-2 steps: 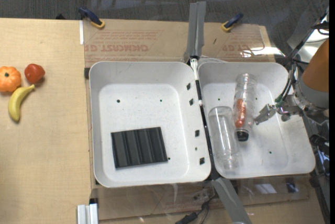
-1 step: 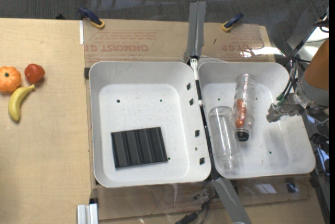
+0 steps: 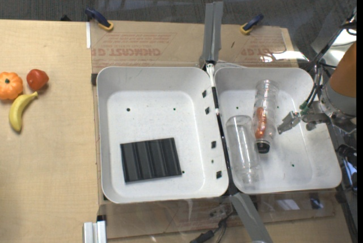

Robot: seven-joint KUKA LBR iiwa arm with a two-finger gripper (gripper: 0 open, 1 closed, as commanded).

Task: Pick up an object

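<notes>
Camera view: I see 2 white bins, left bin (image 3: pixel 108 139) and right bin (image 3: pixel 317 171), with the arm (image 3: pixel 346 86) reaching in from the right.
Gripper: the gripper (image 3: pixel 290 121) hangs low in the right bin; I cannot tell how it is set.
Nearest object: a clear plastic bottle (image 3: pixel 262 114) with an orange band and dark cap lies just beside the gripper tip, cap toward the near wall.
Second object: a clear tumbler (image 3: pixel 243 151) lies on its side, touching or almost touching the bottle.
Left bin: a flat, dark, ribbed block (image 3: pixel 151 159) sits near the front.
Bench: plastic fruit, orange (image 3: pixel 9 87), tomato (image 3: pixel 37 79), banana (image 3: pixel 19 112), well apart from the bins.
Handling: I judge both clear items smooth, round and likely to roll.
Advice: I would straddle the bottle across its width, mid-body, and close slowly.
</notes>
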